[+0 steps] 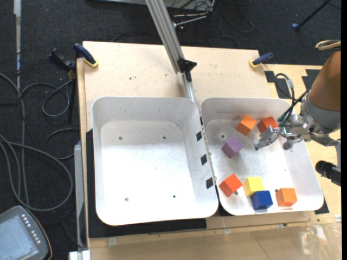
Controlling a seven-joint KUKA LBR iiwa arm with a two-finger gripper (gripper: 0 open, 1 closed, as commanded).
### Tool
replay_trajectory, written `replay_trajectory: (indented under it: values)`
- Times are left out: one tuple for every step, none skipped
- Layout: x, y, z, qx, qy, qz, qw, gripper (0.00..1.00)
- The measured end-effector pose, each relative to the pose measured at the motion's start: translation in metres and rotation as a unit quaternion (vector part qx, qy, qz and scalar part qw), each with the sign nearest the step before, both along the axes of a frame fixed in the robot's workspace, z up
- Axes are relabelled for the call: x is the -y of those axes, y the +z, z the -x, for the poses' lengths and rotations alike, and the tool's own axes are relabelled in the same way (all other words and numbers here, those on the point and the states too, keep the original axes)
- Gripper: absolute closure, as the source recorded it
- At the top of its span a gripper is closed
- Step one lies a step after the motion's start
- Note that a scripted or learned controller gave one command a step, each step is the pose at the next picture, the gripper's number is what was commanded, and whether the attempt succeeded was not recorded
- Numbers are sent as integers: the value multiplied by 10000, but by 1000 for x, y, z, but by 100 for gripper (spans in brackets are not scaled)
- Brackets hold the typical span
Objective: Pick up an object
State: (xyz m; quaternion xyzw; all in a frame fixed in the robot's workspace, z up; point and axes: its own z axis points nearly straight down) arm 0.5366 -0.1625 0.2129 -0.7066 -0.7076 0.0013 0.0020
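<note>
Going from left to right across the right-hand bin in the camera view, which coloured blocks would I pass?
Orange block → purple block → orange block → yellow block → blue block → red block → orange block.

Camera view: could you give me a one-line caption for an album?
Robot hand hovering over the right white bin of coloured blocks, beside a red block.
</note>
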Motion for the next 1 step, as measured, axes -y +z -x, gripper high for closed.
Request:
replay_trajectory:
  values:
    - [0, 2, -1, 24, -6, 6, 10000, 0]
